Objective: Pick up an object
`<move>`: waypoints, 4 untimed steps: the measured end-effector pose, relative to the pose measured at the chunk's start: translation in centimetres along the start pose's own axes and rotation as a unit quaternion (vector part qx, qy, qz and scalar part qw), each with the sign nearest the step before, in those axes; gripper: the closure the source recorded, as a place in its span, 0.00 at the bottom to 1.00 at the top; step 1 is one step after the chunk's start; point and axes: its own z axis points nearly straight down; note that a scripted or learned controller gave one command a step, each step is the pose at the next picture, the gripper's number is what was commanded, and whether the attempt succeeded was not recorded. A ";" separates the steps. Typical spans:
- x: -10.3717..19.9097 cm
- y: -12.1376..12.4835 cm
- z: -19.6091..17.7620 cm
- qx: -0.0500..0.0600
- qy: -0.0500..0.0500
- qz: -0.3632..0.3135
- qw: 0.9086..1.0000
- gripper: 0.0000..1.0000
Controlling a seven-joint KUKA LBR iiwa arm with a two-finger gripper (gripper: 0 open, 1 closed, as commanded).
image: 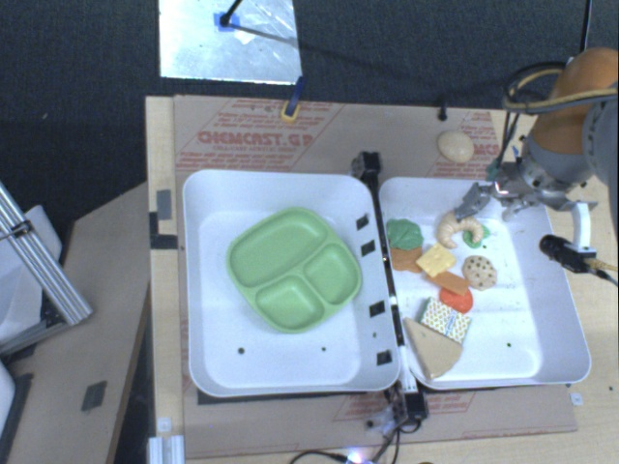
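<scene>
The pincer (pixel 476 204) (grip unclear) hovers by a croissant (pixel 460 229), with cookie (pixel 480 272) and lettuce (pixel 404 233) near.

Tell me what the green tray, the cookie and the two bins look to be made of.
Green tray: likely molded plastic, matte pale green, with smooth rounded dividers between three compartments. Cookie: probably a plastic toy, tan with dark specks, uniform round shape. Left bin and right bin: seemingly thin formed plastic, white with a slight sheen and soft rounded rims.
</scene>
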 end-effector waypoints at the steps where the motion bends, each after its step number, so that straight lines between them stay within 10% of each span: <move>1: 0.1 0.3 4.2 -0.003 0.002 -0.001 1.000 0.00; 2: 0.0 0.8 2.3 -0.010 -0.001 -0.003 1.000 1.00; 4: 0.0 2.9 -9.3 -0.004 -0.001 -0.003 1.000 1.00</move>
